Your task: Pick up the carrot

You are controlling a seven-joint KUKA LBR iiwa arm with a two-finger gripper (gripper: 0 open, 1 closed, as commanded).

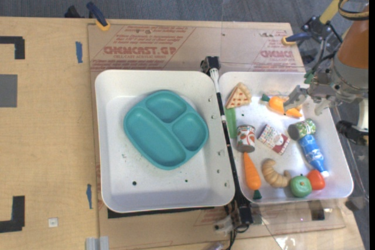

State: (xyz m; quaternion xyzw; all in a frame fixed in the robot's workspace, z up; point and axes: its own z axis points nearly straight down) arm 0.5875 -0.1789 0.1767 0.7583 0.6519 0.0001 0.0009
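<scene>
1. While the arm reaches in from your right, the gripper point(309, 96) hangs over the right bin's point(345, 181) far edge; you cannot tell how its fingers stand.
2. Your carrot point(252, 171) lies near the bin's left wall, tip toward the front rim.
3. A croissant point(274, 173) sits just beside the carrot on its right, and a small can point(245, 137) just behind it.
4. Bare bin floor shows around the teal plate point(166, 128) in the left bin point(108, 143).
5. What looks like a second orange piece point(275, 104) lies near the gripper.
</scene>
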